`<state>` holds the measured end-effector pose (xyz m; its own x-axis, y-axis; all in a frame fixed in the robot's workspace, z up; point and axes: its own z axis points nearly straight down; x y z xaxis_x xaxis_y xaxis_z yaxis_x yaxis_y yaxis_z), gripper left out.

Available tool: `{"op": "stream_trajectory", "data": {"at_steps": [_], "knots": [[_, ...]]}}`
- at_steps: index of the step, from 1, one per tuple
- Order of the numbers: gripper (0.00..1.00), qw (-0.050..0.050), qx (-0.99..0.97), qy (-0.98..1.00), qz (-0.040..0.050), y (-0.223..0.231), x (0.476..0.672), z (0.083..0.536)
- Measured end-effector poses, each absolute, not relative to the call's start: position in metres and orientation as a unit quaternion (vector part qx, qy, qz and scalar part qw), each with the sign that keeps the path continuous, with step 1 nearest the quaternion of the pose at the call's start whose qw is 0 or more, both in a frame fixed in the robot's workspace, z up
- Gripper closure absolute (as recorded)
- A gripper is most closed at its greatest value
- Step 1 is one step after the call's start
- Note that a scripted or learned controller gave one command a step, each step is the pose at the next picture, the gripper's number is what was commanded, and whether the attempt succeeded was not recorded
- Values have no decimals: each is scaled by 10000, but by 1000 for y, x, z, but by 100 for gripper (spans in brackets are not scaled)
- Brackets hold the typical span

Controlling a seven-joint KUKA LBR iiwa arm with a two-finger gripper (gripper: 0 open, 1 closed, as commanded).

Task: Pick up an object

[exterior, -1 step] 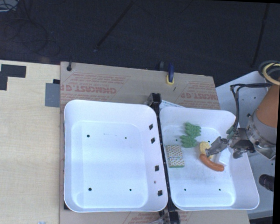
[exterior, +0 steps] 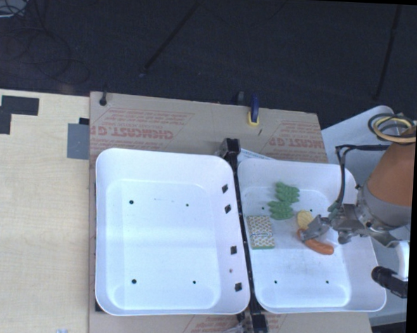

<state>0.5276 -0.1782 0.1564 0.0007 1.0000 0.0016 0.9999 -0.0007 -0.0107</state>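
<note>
On the counter (exterior: 37, 208) sit two bins, and in the right bin (exterior: 307, 288) my claw (exterior: 322, 229) hangs low toward the right edge, touching or just over a crowded pair, the orange piece (exterior: 320, 247) and the yellow piece (exterior: 304, 219). I cannot tell how wide it stands or whether it has hold of anything. I judge the risk is nudging one aside or closing on neither; the green toy (exterior: 284, 201) and checkered pad (exterior: 261, 231) lie clear, nearer the bin's left wall.

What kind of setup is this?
Likely a robot grasping test bench: two shallow white bins on a cardboard sheet, small toy-like items such as an orange carrot-shaped piece, and the grey gripper.
</note>
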Motion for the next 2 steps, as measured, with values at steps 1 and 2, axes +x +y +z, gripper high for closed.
{"op": "stream_trajectory", "data": {"at_steps": [1, 2], "knots": [[0, -105, -7074, -7067, -42, -210, 572, 111], [100, -114, -7090, -7051, -24, -213, 572, 120]]}}
